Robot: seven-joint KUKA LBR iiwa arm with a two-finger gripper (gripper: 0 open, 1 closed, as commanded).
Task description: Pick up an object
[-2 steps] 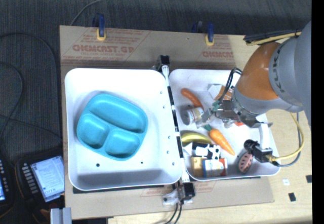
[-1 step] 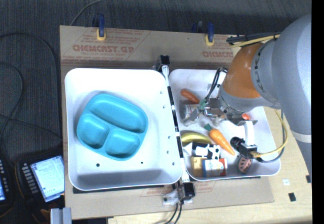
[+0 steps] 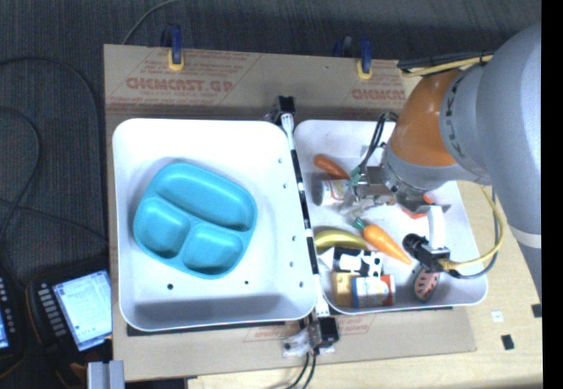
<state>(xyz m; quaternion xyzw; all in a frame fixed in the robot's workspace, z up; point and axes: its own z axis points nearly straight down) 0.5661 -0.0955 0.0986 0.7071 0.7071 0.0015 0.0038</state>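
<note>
Gripper [image 3: 356,189] located low in the right bin [image 3: 471,290], at the end of the grey arm [image 3: 506,132] entering from 3 o'clock, orange band [image 3: 422,128] just above the wrist. State of the pincer: cannot tell; tips lost against clutter and cabling.

Objects around the gripper, all in the right bin:
- Orange pepper [image 3: 332,166] at 11 o'clock from the gripper, close by.
- Small silver item [image 3: 332,191] at 9 o'clock, just beside the gripper; identity unclear.
- Carrot [image 3: 383,240] with green top at 5 o'clock, lying at a slant, near the gripper.
- Banana [image 3: 339,239] at 7 o'clock, along the inner wall of the bin.
- Black-and-white block [image 3: 354,262] at 6 o'clock, below the banana.
- Small carton [image 3: 369,290] with orange and blue print, farther at 6 o'clock, near the lower rim; print too small to read.
- Strawberry [image 3: 425,282] at 5 o'clock, near the lower right corner.
- White tube [image 3: 435,224] at 4 o'clock, partly under the arm.

Obstructions: arm body covering the upper right part of the right bin; black cables [image 3: 378,136] draped over the wrist.

Left bin [image 3: 132,141]: blue divided tray [image 3: 193,217] with three compartments, at 9 o'clock from the gripper, well apart.

Writing: "CHEMCAST GP" printed in red on the brown board [image 3: 211,70] at 12 o'clock of the left bin; same print partly visible at 12 o'clock of the right bin. Two blue-and-yellow clamps [image 3: 176,46] on the upper edge of the board.
</note>
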